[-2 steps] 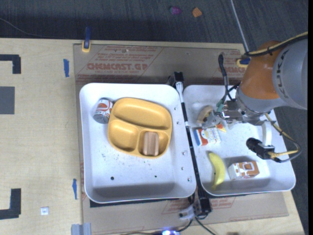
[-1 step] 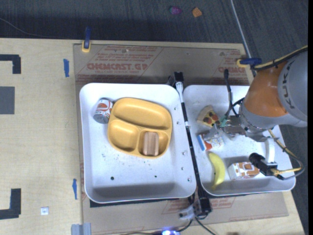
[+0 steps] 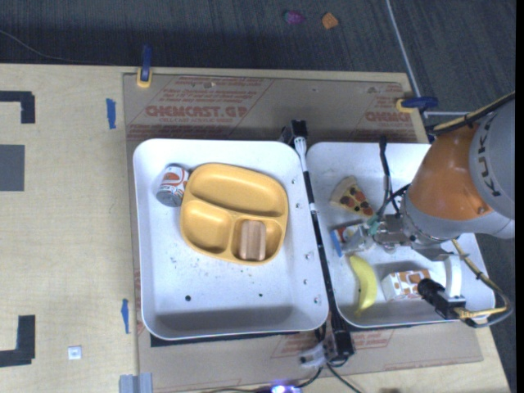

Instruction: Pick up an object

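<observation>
My gripper (image 3: 366, 234) is low in the right bin (image 3: 467, 318), near its left-middle, under the grey wrist and orange band. A small blue and red object (image 3: 344, 237) lies right at the gripper's left side; whether it is touching I cannot tell. A toy pizza slice (image 3: 350, 195) lies just behind the gripper. A yellow banana (image 3: 364, 282) lies just in front of it. A white and orange packet (image 3: 405, 285) sits to the banana's right, partly under the arm.
The left bin (image 3: 221, 313) holds a yellow divided tray (image 3: 214, 219) with a brown block (image 3: 251, 240) in one compartment, and a can (image 3: 172, 184) on its side at the back left. Clamps and a black bar join the bins between them.
</observation>
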Available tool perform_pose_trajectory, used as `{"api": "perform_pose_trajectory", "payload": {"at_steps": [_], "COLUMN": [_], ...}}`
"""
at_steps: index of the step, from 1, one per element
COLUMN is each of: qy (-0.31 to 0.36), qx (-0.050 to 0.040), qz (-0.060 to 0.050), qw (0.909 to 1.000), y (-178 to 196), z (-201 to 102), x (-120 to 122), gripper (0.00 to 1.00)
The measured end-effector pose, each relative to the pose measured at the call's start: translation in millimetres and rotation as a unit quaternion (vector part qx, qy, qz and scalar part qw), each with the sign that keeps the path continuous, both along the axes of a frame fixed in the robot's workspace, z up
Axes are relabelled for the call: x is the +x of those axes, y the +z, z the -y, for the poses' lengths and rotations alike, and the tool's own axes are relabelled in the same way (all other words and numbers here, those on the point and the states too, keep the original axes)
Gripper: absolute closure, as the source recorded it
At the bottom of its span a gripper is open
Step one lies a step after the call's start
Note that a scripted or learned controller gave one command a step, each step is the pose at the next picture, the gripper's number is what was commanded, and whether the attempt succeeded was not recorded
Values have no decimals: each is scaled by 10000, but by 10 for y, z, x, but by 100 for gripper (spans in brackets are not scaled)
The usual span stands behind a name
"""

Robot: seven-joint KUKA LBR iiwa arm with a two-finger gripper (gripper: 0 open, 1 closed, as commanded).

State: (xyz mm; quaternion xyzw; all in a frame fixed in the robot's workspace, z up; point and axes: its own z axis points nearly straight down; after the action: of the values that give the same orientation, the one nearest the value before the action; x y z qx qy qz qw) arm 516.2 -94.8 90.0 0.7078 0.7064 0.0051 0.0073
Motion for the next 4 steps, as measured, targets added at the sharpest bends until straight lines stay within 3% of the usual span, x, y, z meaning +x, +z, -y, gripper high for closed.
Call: {"api": "perform_pose_trajectory", "payload": {"at_steps": [2, 3, 4], "qy": [14, -16, -15], "qx": [-12, -65, -65], "qz": [13, 60, 58], "qw": [10000, 10000, 10000], "y": [-7, 106, 106], "z": [15, 61, 61], "x": [-311, -295, -296], "gripper": [0, 100, 0]}}
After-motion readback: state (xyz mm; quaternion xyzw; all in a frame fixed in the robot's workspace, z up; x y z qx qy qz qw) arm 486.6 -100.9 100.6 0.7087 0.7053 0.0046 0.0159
